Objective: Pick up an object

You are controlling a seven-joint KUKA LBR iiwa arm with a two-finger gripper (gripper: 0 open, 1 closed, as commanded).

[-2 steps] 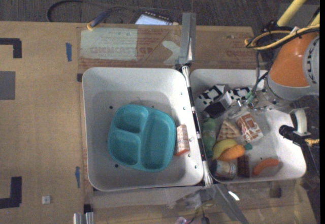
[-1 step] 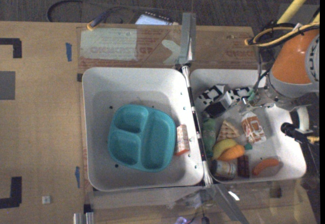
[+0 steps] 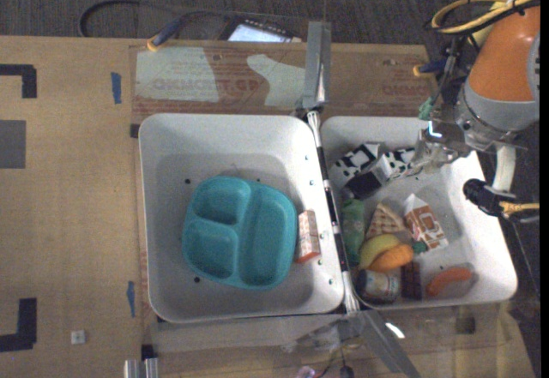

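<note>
bench inventory: counts by kind

white bins: two, side by side — left bin point(image 3: 163, 145), right bin point(image 3: 489, 235).

left bin contents, two items: one teal divided plate point(image 3: 240, 232) with three compartments; one small orange-and-white packet point(image 3: 308, 237) just beside the plate's right edge.

right bin contents, crowded and partly overlapping, so the count is approximate: two black-and-white patterned items point(image 3: 358, 159) point(image 3: 396, 164); one green bottle point(image 3: 352, 222); one waffle-like wedge point(image 3: 387, 220); one red-and-white carton point(image 3: 426, 226); one yellow fruit point(image 3: 378, 246); two orange pieces point(image 3: 396, 258) point(image 3: 449, 280); one round tin point(image 3: 378, 286); one dark brown bar point(image 3: 413, 279).
</note>
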